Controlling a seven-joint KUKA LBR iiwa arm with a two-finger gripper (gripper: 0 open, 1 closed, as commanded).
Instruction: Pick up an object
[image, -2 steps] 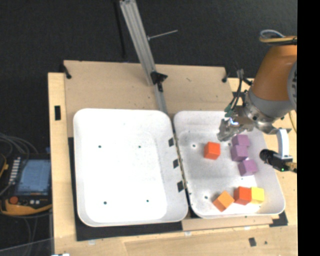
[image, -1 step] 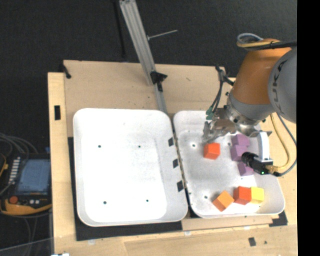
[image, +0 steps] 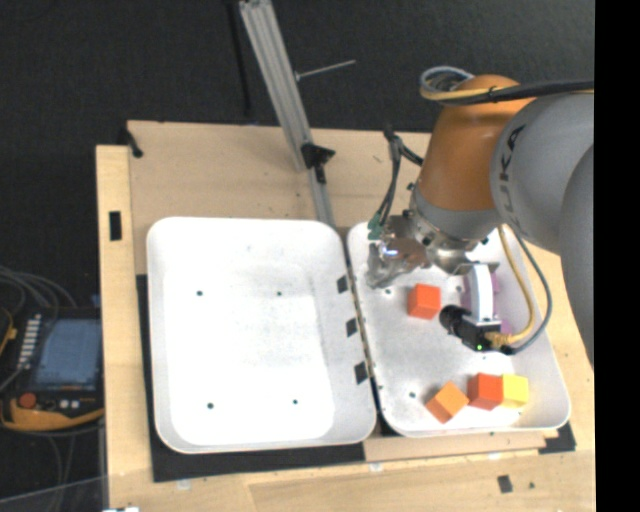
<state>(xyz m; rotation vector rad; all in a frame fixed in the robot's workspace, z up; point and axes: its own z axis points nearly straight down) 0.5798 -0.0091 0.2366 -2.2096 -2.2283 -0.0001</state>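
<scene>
The right bin (image: 400, 400) holds several small blocks. An orange-red cube (image: 424, 301) lies near the bin's middle. At the front sit an orange block (image: 448, 401), a red block (image: 486, 390) and a yellow block (image: 515, 389) close together. A purple and white piece (image: 484, 291) lies partly under the arm. My gripper (image: 385, 265) hangs over the bin's back left corner, left of the orange-red cube, and I see nothing between its fingers. The wrist hides whether the fingers stand apart.
The left bin (image: 250, 330) sits beside the right one, with black clips (image: 352, 325) along the shared rim. A metal strut (image: 290, 110) slants down to the bench behind the bins. A handheld control pendant (image: 60, 365) lies off the bench at the left.
</scene>
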